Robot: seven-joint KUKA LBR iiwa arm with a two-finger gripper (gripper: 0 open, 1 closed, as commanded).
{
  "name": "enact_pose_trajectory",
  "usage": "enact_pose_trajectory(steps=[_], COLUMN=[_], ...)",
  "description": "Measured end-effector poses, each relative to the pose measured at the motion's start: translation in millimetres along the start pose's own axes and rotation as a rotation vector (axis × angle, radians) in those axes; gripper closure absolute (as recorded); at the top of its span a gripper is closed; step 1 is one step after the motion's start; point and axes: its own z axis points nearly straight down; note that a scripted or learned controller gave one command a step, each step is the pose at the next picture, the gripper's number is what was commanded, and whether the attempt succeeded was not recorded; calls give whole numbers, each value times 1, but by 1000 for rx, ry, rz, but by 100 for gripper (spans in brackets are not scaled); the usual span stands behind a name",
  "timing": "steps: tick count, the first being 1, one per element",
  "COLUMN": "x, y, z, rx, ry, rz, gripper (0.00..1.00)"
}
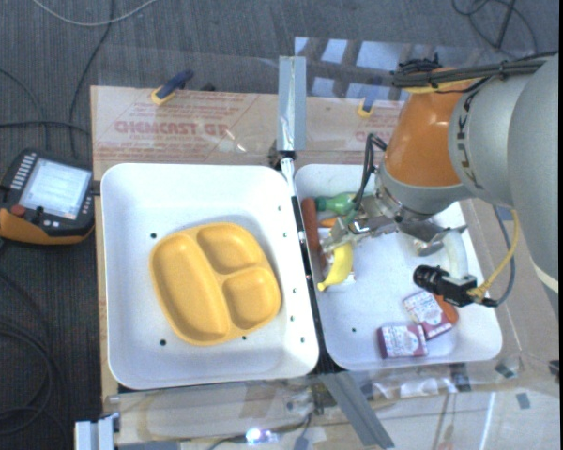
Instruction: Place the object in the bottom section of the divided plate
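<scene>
Your claw [349,228] sits low over the upper-left part of the right bin [479,350], reaching in from the right under the arm's orange band [430,143], and you cannot tell from this angle how it stands, since the wrist hides most of it. Readable writing is scarce: faint red lettering on the brown board [169,129] behind the bins begins "CHEMCAST", and the rest is too washed out to read; the small packets [413,326] at the bin's lower right carry print too small to make out. You'll find the banana [338,265] lying just below and beside the claw, close to the bin's left wall, with a green item [338,201] and something orange near the claw's upper side; whether the claw touches the banana is unclear. Over in the left bin [131,345], the yellow divided plate [214,281] rests on the floor of the bin, well apart from the claw. A teach pendant [42,195] lies off the tabletop's left edge.
</scene>
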Motion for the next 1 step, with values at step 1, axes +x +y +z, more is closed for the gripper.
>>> enact_pose_trajectory(steps=[1], x=[18], y=[-31], z=[0], rx=[-1], ry=[2], rz=[-93], gripper=[100])
